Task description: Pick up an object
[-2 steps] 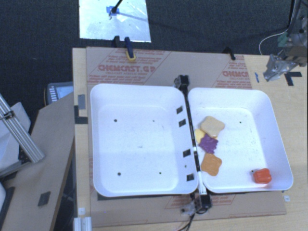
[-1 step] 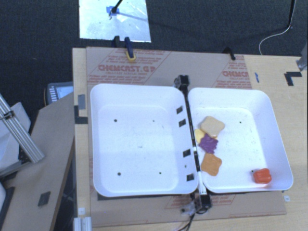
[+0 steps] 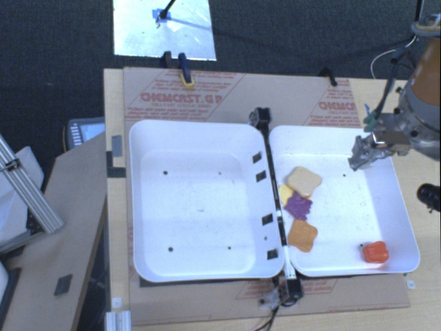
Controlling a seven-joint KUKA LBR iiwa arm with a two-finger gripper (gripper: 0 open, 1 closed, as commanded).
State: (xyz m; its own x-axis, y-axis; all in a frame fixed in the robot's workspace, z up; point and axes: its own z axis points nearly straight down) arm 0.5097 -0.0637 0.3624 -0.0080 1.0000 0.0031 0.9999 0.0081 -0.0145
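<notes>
Camera view: claw (image 3: 360, 156) over right bin (image 3: 400, 185), jaw state unclear, beside tan piece (image 3: 304, 181)

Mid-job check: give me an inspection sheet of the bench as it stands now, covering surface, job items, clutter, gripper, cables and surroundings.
Surface: two white bins side by side, left bin and right bin, on a cardboard sheet.
Job's things: in the right bin, a tan piece, yellow piece, purple piece and orange-brown piece clustered by the divider; red block apart, near the front right corner.
Clutter: nothing seen.
Grippers: gripper above the right bin's back right, nothing visibly held.
Cables: thin wires by the arm.
Surroundings: metal plate behind the bench.
</notes>
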